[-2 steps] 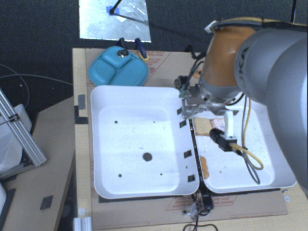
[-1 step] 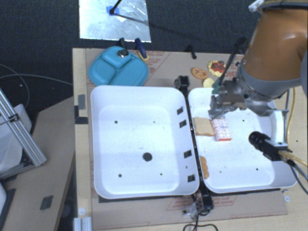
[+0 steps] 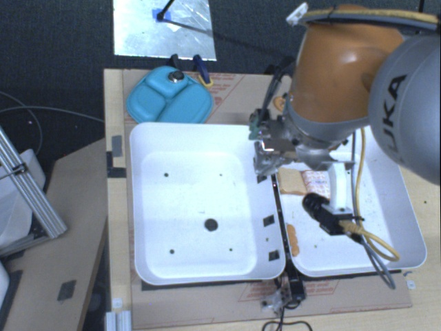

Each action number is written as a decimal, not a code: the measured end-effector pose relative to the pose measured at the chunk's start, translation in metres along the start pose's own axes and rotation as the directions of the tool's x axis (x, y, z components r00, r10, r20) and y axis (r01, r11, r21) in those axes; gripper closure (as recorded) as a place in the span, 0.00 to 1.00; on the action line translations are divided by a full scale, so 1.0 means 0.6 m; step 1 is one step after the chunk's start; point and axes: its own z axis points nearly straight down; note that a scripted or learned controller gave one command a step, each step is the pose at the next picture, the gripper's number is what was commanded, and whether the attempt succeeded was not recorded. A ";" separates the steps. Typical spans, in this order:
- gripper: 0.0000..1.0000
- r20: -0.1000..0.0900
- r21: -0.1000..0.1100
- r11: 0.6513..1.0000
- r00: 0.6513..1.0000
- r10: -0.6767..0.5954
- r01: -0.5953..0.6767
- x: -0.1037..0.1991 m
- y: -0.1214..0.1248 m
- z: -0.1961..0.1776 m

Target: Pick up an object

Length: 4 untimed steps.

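We count two white bins [image 3: 148, 185], one blue tray [image 3: 169, 98], one metal sheet [image 3: 162, 19] and one arm [image 3: 358, 67].

Left bin [image 3: 148, 185]: smooth white plastic, soft sheen, dark specks on floor. Right bin [image 3: 403, 226]: same white plastic. Worktop [image 3: 83, 185]: matt tan board, cardboard-like. Blue tray [image 3: 169, 98]: glossy moulded plastic. Arm [image 3: 344, 67]: orange band satin-smooth, grey shell smooth and faintly glossy. Sheet [image 3: 162, 19]: shiny, crinkled, foil-like. Floor [image 3: 48, 40]: dark, rough, carpet-like. Hose [image 3: 375, 243]: yellowish, smooth, rubbery.
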 end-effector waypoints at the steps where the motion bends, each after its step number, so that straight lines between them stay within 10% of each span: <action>1: 1.00 0.001 0.001 1.000 1.000 0.005 -0.005 0.032 -0.027 0.011; 2: 1.00 0.004 0.011 1.000 1.000 0.003 -0.003 0.117 0.019 0.227; 3: 1.00 0.005 0.007 1.000 1.000 0.016 -0.016 0.012 -0.017 0.299; 4: 1.00 -0.002 -0.020 1.000 1.000 0.007 -0.007 0.009 0.065 -0.058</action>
